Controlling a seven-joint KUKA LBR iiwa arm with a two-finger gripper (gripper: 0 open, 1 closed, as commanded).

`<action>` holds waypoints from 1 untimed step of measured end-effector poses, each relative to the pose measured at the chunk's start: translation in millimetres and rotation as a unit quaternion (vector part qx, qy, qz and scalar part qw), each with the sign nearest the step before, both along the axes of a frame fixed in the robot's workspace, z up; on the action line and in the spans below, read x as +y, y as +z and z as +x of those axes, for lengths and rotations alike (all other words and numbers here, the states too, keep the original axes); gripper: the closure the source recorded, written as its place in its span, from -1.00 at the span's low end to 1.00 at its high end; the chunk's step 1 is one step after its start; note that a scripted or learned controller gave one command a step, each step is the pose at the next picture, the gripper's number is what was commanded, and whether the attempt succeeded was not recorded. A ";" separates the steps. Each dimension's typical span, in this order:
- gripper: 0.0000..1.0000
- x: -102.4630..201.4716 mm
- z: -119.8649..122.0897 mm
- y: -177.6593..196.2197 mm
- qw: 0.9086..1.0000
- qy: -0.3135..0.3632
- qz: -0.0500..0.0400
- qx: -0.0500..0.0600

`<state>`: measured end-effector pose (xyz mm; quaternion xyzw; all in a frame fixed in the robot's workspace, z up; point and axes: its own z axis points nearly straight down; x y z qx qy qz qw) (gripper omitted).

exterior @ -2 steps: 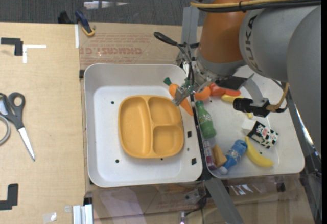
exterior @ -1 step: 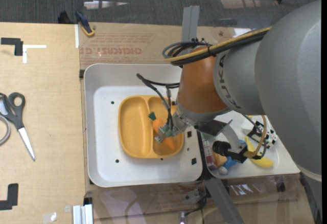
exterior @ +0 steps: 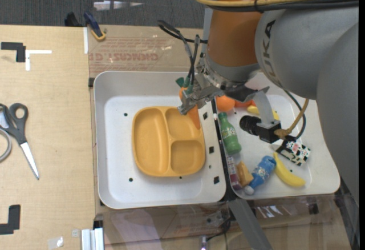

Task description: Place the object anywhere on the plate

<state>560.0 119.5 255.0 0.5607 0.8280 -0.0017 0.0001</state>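
Where my arm reaches in from the right, my gripper (exterior: 191, 104) sits above the back right part of the left bin (exterior: 111, 129), close to the wall shared with the right bin (exterior: 320, 181). The fingers are closed on the carrot (exterior: 197, 119). Carrot is orange and tilted, green top toward the back wall, tip down over the plate (exterior: 154, 146) at its back right rim. Can't tell if the tip touches the rim. Plate is yellow with three compartments and lies flat mid left bin. The right bin has a green bottle (exterior: 230, 133) along the shared wall, a banana (exterior: 289, 175) near the front, and a blue toy (exterior: 262, 170) just beside the banana. Scissors (exterior: 20, 129) are on the bench, well left of the bins.
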 end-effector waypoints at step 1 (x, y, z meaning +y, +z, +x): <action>1.00 50.7 -77.2 -55.2 1.000 0.013 0.000 0.002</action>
